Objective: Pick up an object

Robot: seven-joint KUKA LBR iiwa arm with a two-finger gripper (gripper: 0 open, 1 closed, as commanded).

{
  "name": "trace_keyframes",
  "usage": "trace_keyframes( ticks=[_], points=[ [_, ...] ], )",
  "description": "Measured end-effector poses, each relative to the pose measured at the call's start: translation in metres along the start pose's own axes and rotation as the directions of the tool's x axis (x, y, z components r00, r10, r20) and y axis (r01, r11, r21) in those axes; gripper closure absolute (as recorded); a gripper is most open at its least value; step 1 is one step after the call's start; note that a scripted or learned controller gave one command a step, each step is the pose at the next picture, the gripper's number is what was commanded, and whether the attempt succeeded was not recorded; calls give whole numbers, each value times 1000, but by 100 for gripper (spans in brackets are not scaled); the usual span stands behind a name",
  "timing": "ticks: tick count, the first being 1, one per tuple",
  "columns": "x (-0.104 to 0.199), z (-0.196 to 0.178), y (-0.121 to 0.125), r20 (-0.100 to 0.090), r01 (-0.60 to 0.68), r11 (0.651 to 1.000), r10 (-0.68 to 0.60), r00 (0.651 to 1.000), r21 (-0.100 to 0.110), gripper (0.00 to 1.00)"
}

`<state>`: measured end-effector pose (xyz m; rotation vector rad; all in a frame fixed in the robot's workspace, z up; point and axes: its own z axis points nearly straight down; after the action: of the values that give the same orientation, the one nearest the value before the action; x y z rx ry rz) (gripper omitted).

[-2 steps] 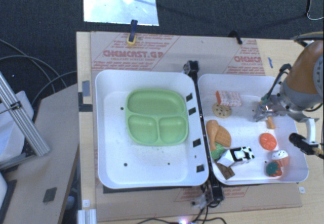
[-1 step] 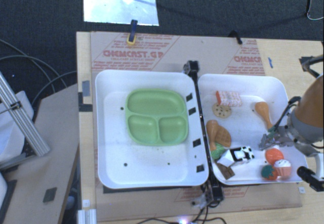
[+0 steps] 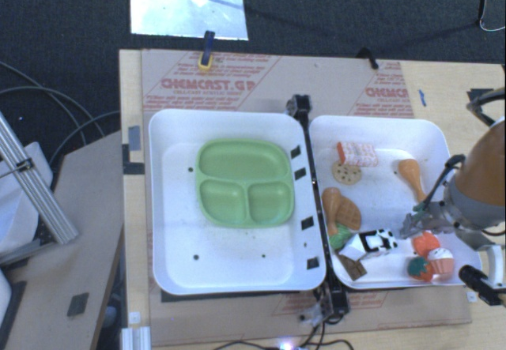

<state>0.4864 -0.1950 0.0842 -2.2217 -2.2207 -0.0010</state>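
In the camera view, two shallow white bins were seen side by side on the bench (image 3: 261, 76). The left bin (image 3: 170, 206) held a green divided tray (image 3: 243, 182) near its centre. The right bin (image 3: 431, 135) held the loose objects: a red-and-white striped piece (image 3: 357, 154) and a round cookie (image 3: 345, 174) toward eleven o'clock, a tan drumstick shape (image 3: 410, 174) toward one o'clock, a brown bread-like piece (image 3: 340, 208) at nine o'clock, a black-and-white toy (image 3: 377, 242) at about seven o'clock with a green scrap and a dark brown piece just beside it, and orange-and-white toys (image 3: 429, 256) at five o'clock. The arm (image 3: 484, 182) was seen entering from three o'clock, and the pincer (image 3: 421, 222) was lowered into the bin's four o'clock part, just beside the orange-and-white toys and near the black-and-white toy. Whether the pincer stood wide or narrow could not be told, as its tips were blurred against the bin floor, and nothing was seen held between them. The step in hand was judged to be the descent onto a target, most likely one of the orange-and-white toys. The next move would call for the pincer to be centred over one object, closed on it and lifted clear of its crowded neighbours.
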Motion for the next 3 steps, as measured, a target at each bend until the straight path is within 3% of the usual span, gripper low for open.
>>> trace_keyframes(
  ticks=[1,2,3],
  points=[
    [-11,-1,76,4,7,1000,-7,1000,-9,100],
    [18,0,18,-2,1,1000,-1,1000,4,100],
    [80,0,11,-1,9,1000,-9,1000,-1,100]
  ],
)
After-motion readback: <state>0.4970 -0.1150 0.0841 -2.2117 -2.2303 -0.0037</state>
